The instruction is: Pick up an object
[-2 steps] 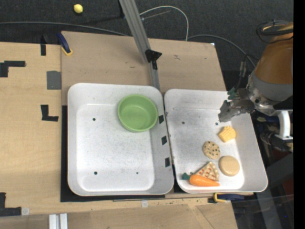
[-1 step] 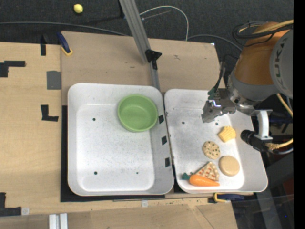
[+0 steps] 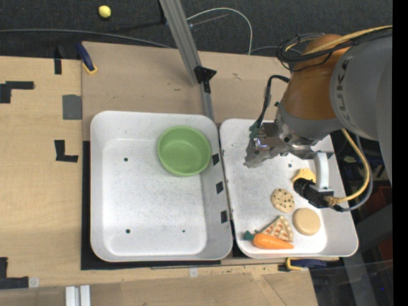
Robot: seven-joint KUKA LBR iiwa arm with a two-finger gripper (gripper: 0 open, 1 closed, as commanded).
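carrot (image 3: 269, 240) lies at right bin's (image 3: 242, 190) front edge, gripper (image 3: 254, 153) above bin

This is a robotics lab or test cell, not a home or shop. At three o'clock a grey industrial arm (image 3: 357, 88) with an orange band reaches over a plain wooden bench (image 3: 38, 190) marked with strips of black tape at nine o'clock. Two shallow white bins, the left bin (image 3: 102, 171) and the right bin (image 3: 239, 190), sit side by side at the centre, holding toy food and a green bowl (image 3: 184, 150). At twelve o'clock a metal strut (image 3: 182, 34) rises aslant, loose cables loop over dark carpet, and a small yellow ball (image 3: 104, 11) lies at eleven o'clock.
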